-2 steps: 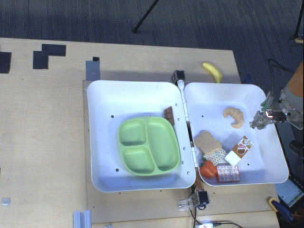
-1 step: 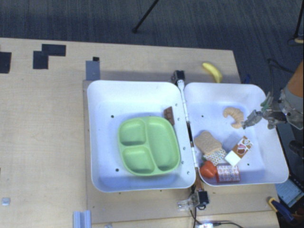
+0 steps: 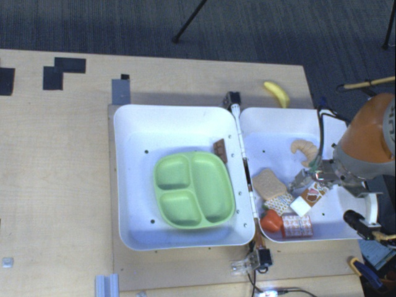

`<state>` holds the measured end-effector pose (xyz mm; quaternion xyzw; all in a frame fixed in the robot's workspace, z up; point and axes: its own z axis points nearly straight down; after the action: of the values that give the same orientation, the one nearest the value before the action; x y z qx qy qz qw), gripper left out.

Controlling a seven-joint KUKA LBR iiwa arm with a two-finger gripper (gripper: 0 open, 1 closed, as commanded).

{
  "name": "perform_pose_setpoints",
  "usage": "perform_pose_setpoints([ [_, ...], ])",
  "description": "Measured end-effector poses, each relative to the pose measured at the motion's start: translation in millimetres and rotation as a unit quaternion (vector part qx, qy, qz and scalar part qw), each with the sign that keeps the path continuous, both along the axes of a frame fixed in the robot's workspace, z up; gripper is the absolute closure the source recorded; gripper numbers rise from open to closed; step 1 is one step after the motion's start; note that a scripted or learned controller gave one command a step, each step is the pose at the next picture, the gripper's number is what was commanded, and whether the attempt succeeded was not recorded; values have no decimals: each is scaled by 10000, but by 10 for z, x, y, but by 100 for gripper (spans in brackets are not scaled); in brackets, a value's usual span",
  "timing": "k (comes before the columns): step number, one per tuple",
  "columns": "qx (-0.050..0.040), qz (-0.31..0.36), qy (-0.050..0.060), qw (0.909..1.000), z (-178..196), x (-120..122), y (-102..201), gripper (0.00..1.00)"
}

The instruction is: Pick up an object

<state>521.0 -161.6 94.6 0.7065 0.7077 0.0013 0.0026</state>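
My gripper [image 3: 311, 179] is low in the right bin [image 3: 272, 129], among a cluster of small items. Just under it lies a red and white packet [image 3: 315, 194], and a white cube [image 3: 300, 206] sits beside that. A slice of toast [image 3: 268, 182] lies to the gripper's left, with a patterned packet [image 3: 279, 203] below it. A tan curved pastry [image 3: 304, 147] rests just above the gripper. A red tomato [image 3: 270, 221] and a pink box [image 3: 297, 227] sit at the bin's near edge. Nothing is visibly held.
The left bin [image 3: 133, 166] holds a green divided plate [image 3: 195, 189] and a small brown piece [image 3: 219, 147] by the divider. A banana [image 3: 276, 93] lies on the bench behind the right bin. The arm's orange band [image 3: 368, 135] hangs over the right bin's right side.
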Motion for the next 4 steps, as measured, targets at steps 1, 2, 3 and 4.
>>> perform_pose_setpoints([
  [1,-17,0,-46,10000,117,26,-4,100],
  [2,-17,1,-44,10000,116,25,-4,0],
  [3,-5,-11,-20,10000,-78,-317,333,0],
  [4,-21,-9,-107,9999,55,-260,334,100],
])
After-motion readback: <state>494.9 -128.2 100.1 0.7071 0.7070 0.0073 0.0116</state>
